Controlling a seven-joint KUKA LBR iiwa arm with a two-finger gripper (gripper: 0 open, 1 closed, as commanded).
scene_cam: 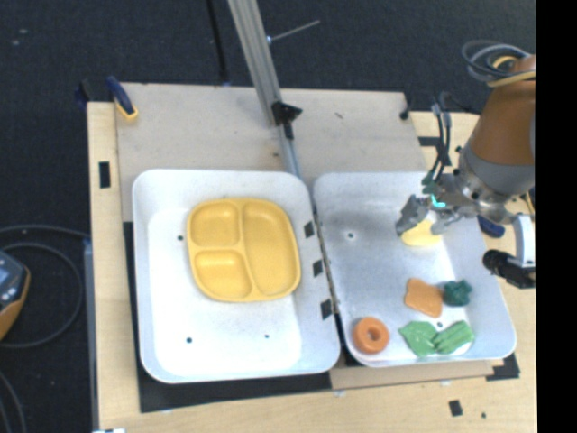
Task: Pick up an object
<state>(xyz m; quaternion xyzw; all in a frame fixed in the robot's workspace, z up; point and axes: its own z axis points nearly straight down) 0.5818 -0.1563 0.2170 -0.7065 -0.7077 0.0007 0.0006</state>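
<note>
Camera view. The arm enters from the right; its orange band sits above the wrist, and the gripper hangs over the far part of the right bin.

A pale yellow object lies on the bin floor directly under and just near-side of the fingertips. From this slanted view it appears to touch or almost touch them, but contact cannot be confirmed. The object's visible part is a short oval with its long axis running roughly left to right; the gripper covers its far edge.

Claw state: cannot be determined. The fingers merge into one dark grey cluster at this resolution, and nothing is clearly seen between them, so no hold is claimed.

Governing relation: the yellow object is the item closest to the claw, lying almost straight below it with a slight offset toward the near side. Judged from this, a pick here calls for little more than a vertical move.

Other items in the right bin lie well apart, toward the near edge:
- orange wedge
- dark green piece
- light green pieces
- orange ring

The left bin holds a yellow divided tray.
</note>
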